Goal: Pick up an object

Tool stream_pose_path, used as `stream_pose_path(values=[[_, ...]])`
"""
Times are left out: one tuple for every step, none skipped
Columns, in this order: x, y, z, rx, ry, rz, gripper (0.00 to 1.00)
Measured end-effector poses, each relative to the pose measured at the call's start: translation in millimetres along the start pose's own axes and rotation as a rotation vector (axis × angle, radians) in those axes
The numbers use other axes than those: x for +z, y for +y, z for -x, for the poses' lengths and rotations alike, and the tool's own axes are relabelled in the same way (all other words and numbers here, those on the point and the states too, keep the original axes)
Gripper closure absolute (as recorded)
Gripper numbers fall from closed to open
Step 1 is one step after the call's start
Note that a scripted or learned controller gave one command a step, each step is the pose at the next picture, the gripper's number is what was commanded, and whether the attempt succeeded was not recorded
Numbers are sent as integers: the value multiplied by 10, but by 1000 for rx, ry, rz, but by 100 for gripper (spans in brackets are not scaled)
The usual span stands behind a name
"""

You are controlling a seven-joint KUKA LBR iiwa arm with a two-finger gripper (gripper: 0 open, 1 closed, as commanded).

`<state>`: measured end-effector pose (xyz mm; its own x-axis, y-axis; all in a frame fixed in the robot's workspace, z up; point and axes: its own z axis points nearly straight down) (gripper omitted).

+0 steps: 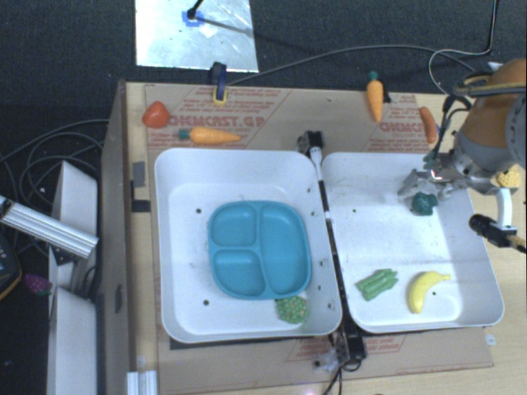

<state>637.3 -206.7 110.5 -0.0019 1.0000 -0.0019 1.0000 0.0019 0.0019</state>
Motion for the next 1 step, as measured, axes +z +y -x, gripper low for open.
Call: stream_pose_path(values=[[-186,108,-2,-2,1,2,0]])
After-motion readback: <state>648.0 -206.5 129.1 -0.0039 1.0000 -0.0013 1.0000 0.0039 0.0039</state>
